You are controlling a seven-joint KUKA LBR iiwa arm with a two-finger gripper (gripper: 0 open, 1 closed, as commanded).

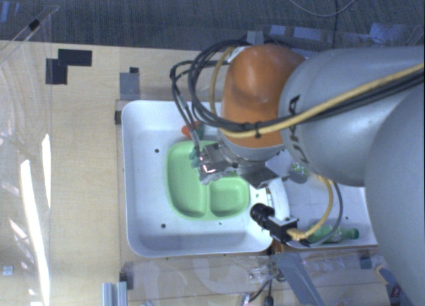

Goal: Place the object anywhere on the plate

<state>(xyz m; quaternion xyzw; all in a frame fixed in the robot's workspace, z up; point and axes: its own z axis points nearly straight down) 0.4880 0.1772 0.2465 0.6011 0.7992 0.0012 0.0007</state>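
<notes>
Over the green plate (189, 188) in the left bin (143, 165) hangs the tool (207, 164), presumably placed for a release; its grip I cannot tell; an orange bit (188, 129) lies just beyond.

Arm (345, 112) cut off by the right and bottom edges, covering most of the right bin (345, 198), green plate's (186, 185) upper right part hidden beneath the wrist, small orange thing (188, 129) mostly hidden, green item (339, 234) too obscured to identify
</notes>
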